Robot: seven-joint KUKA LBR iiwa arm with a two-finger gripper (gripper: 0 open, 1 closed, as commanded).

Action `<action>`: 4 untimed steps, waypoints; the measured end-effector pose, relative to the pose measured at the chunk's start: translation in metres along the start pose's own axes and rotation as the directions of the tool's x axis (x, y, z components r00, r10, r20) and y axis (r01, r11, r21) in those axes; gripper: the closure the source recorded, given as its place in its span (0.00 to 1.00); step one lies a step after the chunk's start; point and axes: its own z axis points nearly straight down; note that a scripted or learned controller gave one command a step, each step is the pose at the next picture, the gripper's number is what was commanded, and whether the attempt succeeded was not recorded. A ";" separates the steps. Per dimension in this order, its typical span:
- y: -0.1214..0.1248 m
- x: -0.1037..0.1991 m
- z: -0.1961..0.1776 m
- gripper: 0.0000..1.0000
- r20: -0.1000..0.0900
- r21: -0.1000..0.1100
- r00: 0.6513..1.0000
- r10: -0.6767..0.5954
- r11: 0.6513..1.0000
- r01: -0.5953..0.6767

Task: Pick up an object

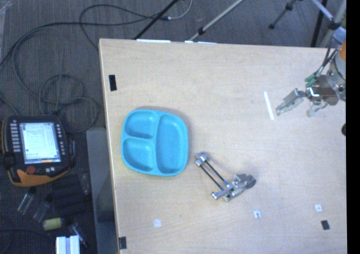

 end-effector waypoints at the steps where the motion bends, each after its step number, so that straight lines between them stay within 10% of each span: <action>1: 0.019 0.059 -0.093 0.00 0.002 -0.001 0.991 0.136 0.991 -0.136; 2: 0.031 0.107 -0.154 0.00 0.002 -0.001 0.968 0.253 0.968 -0.253; 3: 0.032 0.106 -0.163 1.00 0.008 0.002 0.967 0.253 0.967 -0.253; 4: 0.045 0.096 -0.158 1.00 0.002 0.000 0.924 0.383 0.924 -0.383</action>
